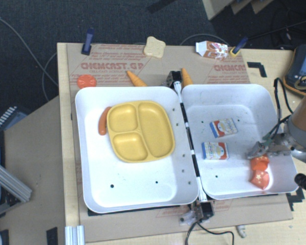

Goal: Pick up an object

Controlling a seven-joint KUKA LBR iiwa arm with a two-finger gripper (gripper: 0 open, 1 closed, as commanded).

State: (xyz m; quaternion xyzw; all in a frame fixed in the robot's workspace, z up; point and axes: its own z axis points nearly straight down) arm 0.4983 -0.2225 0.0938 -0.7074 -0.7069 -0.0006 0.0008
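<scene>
In the right bin (234, 98) lie two small white cartons with blue and red print, one (224, 127) above the other (214, 150). A red, lumpy object (260, 173) rests near that bin's lower right corner. My gripper (264, 149) reaches in from the right and hovers just above and against the top of the red object. The left bin (92, 177) holds a yellow divided plate (141, 130), with a reddish sausage (102, 121) lying at the plate's left edge.
Behind the bins, on the cardboard, lie a bread slice (154, 46), two orange carrot pieces (136, 79) (186, 77), a red disc (85, 80), a blue clip (87, 41) and a crumpled carton (212, 49). Cables run at the right edge.
</scene>
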